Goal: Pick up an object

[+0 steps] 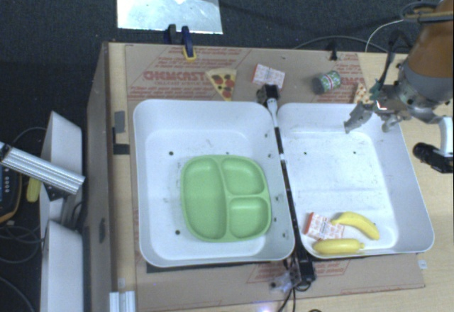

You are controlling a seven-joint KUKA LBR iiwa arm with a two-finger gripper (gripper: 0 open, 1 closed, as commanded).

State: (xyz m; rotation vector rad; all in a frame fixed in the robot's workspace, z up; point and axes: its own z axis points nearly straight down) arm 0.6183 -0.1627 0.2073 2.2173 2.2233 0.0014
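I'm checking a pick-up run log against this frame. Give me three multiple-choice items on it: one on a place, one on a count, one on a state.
1. Where is the green divided plate?
A. left bin
B. right bin
C. on the cardboard behind the bins

2. How many bananas lie in the right bin?
A. none
B. two
C. four

3. Where is the gripper?
A. pressed on the plate
B. at the right bin's far right corner
C. down on the bananas

Key: 1 A, the plate sits inside the left bin. 2 B, one banana lies above another in the near corner. 3 B, it hangs far from plate and bananas.
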